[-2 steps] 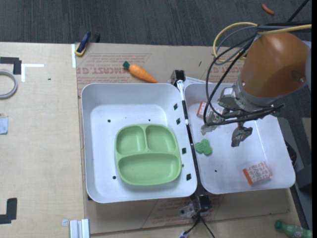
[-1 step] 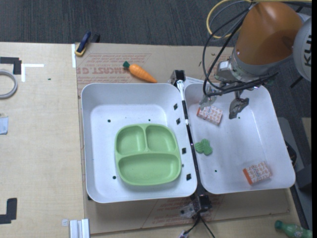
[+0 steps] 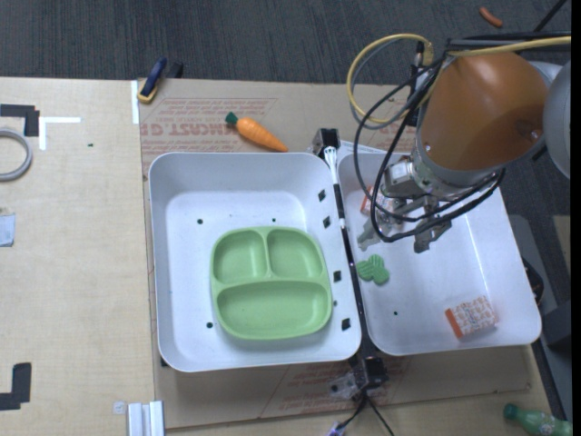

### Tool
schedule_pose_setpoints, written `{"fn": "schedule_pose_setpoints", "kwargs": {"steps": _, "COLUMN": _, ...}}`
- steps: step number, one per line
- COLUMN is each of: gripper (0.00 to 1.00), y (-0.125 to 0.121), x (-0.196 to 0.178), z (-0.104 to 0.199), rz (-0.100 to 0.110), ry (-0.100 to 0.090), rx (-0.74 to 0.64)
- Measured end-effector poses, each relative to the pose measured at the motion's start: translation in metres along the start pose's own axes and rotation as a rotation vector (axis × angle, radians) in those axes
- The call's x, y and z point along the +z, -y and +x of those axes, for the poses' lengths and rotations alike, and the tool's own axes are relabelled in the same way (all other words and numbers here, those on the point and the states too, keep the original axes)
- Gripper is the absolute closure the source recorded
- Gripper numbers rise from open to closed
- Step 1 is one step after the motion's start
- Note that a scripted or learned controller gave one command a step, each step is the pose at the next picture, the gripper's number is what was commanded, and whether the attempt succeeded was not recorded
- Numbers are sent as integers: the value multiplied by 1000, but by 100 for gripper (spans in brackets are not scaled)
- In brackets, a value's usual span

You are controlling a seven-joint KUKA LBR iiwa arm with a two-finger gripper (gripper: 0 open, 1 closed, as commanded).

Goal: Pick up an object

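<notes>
Cardboard sheeting covers the desk, and two shallow white plastic bins sit on it side by side. Working left to right: a blue-handled marker lies near the far edge, and an orange toy carrot with a green top rests on the cardboard just behind the left bin. That bin holds a pale green three-compartment plastic tray, flat on the floor near its centre.

The right bin holds two candidate objects: a small green leafy toy piece, close to the wall it shares with the left bin, and a small orange-and-white printed packet, near the front right corner. The two are well apart.

The grey arm with its orange band hangs over the right bin, and the tool is poised just above and behind the green piece. Its two fingers appear spread, with nothing between them.

Recommended procedure: select the green piece as the nearest target. Centre the fingers over it before descending, keeping clear of the bin wall. Descend fully to the bin floor, close firmly, then lift straight up. The piece is small and low, so a shallow descent will likely miss it.
</notes>
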State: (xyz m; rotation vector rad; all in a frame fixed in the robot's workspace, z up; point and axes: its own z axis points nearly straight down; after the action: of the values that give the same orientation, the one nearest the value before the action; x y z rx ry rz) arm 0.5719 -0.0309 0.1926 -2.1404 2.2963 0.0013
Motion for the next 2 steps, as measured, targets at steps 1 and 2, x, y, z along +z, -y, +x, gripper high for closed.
{"fn": "schedule_pose_setpoints", "kwargs": {"steps": 1, "gripper": 0, "y": -52, "x": 0, "z": 25, "rz": 0, "ry": -1, "rx": -321}}
{"fn": "schedule_pose_setpoints", "kwargs": {"steps": 2, "gripper": 0, "y": -51, "x": 100, "z": 73, "rz": -1, "ry": 0, "rx": -437}}
